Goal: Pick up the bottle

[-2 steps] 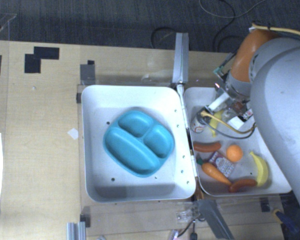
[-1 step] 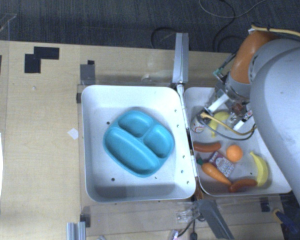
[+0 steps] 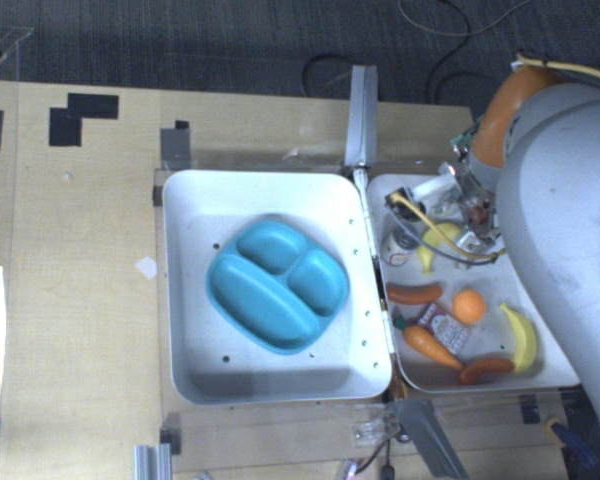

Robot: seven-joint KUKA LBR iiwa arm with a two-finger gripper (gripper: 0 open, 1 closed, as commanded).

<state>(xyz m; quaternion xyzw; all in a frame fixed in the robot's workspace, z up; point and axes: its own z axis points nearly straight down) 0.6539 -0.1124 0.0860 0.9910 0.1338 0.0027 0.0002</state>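
Arm bent over the upper part of the right bin (image 3: pixel 555 373).

The grey arm (image 3: pixel 565 218) enters from the right edge, its orange band (image 3: pixel 500 118) at upper right, the gripper (image 3: pixel 467 218) pointing down-left among cluttered items. Whether its fingers are apart or hold anything cannot be told. The bottle cannot be picked out among the food items. A blue divided tray (image 3: pixel 277 284) lies in the left bin (image 3: pixel 185 268).

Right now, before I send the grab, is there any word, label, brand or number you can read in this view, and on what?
No text can be read.
Bottle: it lies in the right bin and has a red and white label; the print is too small and blurred to read.
Blue divided plate in the left bin: plain, no marking.
Black squares on the bench: shapes, not letters.
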